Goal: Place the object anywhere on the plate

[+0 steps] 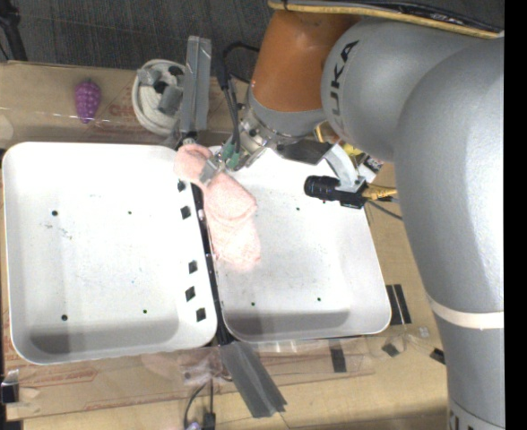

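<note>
- Two fingers of the jaws (217, 165) reach down at the upper left corner of the right bin (335, 276), and they appear closed on the top end of a pink cloth-like object (228, 211); the pinch point is small and partly hidden, so the hold looks real but cannot be told for certain.
- Pink, soft and crumpled, the object runs from the jaws downward along the left side of the right bin, just beside the divider where the two bins meet; its upper lump sits right at the bin's top left corner and its lower part lies on the bin floor.
- Grey, with an orange band (295, 56) above the wrist, the arm (443, 150) comes in from the right and covers much of the view's right side.
- Black cabling and a small black part (333, 189) hang beneath the wrist, above the right bin's upper middle.
- Left bin (93, 240) sits touching the right bin, with small black marks along the shared edge.
- On the tabletop (39, 106) behind the left bin lies a small purple object (87, 99), well apart from the jaws, and near it a round white-rimmed item (160, 92) beside a grey upright bracket (196, 83).
- Grey strip (253, 379) lies on the tabletop in front of the bins.
</note>
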You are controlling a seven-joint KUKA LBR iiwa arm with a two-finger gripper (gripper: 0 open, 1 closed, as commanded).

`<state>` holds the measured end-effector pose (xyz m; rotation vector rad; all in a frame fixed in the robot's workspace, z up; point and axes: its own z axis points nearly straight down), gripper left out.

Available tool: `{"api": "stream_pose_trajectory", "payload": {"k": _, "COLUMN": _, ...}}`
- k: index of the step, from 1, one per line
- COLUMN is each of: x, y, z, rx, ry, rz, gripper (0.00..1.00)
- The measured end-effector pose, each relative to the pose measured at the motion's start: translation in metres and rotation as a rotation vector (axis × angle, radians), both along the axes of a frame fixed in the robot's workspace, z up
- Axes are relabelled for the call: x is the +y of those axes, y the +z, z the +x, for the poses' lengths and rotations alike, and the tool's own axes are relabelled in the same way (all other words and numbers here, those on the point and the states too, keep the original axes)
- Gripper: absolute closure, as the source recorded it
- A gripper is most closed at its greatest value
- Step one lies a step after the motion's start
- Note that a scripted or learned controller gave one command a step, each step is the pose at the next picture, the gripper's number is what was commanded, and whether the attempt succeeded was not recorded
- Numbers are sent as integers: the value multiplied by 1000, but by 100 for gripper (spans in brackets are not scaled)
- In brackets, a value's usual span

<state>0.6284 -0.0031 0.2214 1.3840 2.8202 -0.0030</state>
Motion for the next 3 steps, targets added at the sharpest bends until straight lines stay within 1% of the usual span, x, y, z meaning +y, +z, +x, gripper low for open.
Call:
{"api": "stream_pose_trajectory", "payload": {"k": 1, "x": 55, "y": -7, "z": 5, "rx": 0, "ry": 404, "rz": 1, "gripper": 100}}
{"api": "stream_pose_trajectory", "payload": {"k": 2, "x": 105, "y": 1, "z": 14, "rx": -2, "ry": 809, "rz": 1, "gripper": 100}}
{"api": "stream_pose_trajectory", "payload": {"k": 3, "x": 105, "y": 2, "z": 14, "rx": -2, "ry": 809, "rz": 1, "gripper": 0}}
